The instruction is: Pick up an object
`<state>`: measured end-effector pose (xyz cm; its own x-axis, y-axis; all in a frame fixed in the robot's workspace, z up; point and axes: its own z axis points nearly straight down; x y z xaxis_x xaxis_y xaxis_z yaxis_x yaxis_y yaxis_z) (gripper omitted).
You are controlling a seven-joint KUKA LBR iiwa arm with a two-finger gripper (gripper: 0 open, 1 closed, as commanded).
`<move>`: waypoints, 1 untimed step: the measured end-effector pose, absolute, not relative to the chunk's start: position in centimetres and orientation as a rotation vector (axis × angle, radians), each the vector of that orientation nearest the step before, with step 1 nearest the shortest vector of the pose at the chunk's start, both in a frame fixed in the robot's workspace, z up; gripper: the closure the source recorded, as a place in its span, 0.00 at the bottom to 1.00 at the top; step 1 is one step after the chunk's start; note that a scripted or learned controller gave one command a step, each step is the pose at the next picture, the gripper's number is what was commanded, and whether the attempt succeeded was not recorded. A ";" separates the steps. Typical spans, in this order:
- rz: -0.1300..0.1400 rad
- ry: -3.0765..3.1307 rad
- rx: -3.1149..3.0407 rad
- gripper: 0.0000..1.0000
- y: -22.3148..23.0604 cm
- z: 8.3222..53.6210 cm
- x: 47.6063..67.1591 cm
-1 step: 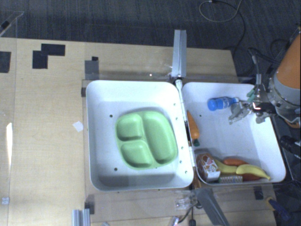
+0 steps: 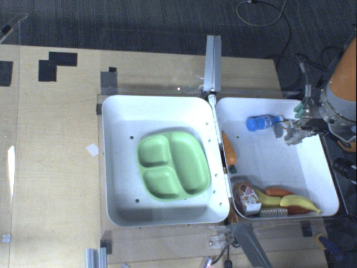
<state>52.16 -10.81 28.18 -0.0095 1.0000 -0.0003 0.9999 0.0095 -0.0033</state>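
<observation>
Overall light: even and fairly bright light is falling from overhead.
Glare: the white bins (image 2: pixel 114 166) are reading nearly washed out, and a pale streak is shining on the wooden bench (image 2: pixel 10 163) at far left.
Shadows: soft grey shade is pooling under the green divided plate (image 2: pixel 174 165).
Sharpness: everything is looking slightly soft and grainy; the gripper (image 2: pixel 293 132) is blurring most.
Top band: the dark floor is staying dim.

Blue bottle (image 2: pixel 263 122) (right bin (image 2: pixel 312 172)) beside end effector (image 2: pixel 290 132)

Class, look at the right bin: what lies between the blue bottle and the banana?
In the camera view, bare white floor of the right bin lies between the blue bottle and the banana; nothing sits on it.
</observation>
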 end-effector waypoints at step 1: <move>-0.006 -1.983 -2.444 1.00 -14.5 35.5 48.8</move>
